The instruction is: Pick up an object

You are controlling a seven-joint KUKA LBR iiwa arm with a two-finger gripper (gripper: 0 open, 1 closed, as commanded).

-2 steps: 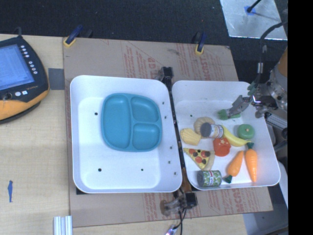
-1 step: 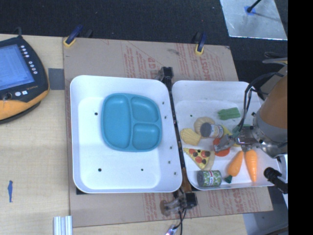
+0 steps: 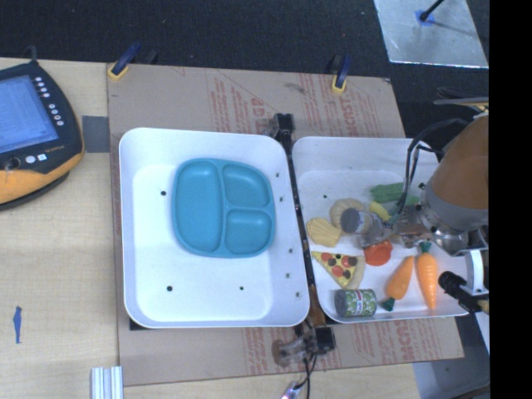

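We see a wooden bench (image 3: 58, 256) with two white bins, and in the right bin (image 3: 332, 160) the gripper (image 3: 391, 231) stands over a tomato (image 3: 378, 253); its grip we cannot tell.

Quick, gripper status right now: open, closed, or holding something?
Gripper: cannot be told; it sits low in the right bin among the toy food, beside the tomato.

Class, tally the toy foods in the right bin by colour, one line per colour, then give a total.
Orange: 2, carrot and carrot
Red: 1, tomato
Yellow: 2, corn and pizza slice
Green: 2, can and a green vegetable
Tan: 1, a round piece
Total: 8, though the arm may hide more.
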